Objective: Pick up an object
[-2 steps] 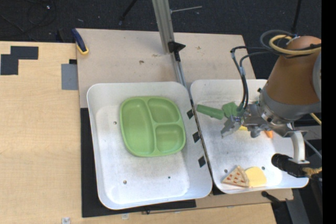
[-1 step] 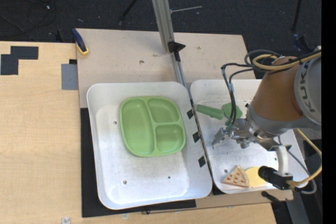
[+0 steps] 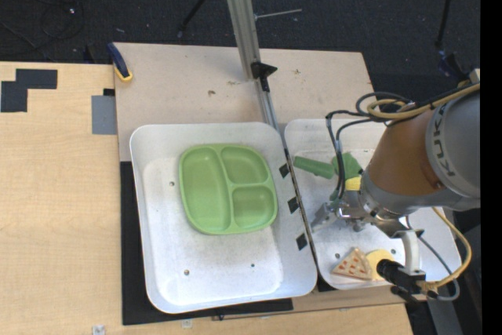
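Two white bins sit side by side on the bench [image 3: 188, 82]. The left bin [image 3: 157, 263] carries a green divided plate [image 3: 227, 188]. Over the right bin [image 3: 314, 145] the arm's tool [image 3: 339, 214] hangs low, between a green object [image 3: 323, 167] and a pizza-slice toy [image 3: 353, 266] near the front rim.

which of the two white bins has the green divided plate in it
The left shallow white bin holds the green three-compartment plastic plate. The right white bin instead contains a green tool-like item and a pizza-slice-shaped toy.
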Controlling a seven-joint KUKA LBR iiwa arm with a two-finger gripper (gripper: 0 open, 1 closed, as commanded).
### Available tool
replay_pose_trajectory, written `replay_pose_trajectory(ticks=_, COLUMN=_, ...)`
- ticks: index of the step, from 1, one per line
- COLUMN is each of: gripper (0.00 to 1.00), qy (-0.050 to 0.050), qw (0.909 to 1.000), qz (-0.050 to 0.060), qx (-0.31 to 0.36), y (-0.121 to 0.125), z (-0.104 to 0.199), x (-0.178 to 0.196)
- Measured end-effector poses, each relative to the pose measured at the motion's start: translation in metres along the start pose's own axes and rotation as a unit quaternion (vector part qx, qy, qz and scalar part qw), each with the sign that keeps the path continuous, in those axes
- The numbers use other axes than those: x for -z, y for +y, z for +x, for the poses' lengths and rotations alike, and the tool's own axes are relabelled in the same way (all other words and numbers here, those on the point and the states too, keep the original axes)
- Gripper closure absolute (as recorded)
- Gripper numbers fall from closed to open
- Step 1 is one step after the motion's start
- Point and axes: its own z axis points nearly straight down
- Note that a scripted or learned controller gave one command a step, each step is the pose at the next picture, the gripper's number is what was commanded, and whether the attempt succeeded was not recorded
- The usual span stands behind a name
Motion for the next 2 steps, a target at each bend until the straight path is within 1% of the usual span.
replay_pose_trajectory(ticks=1, gripper=1.00, qy=0.000, qw=1.0000, qz=-0.001, qx=-0.003, y=0.001, z=-0.001, x=0.012)
replay_pose_trajectory(ticks=2, gripper=1.00, qy=-0.001, qw=1.0000, qz=-0.005, qx=0.001, y=0.009, z=0.000, x=0.058)
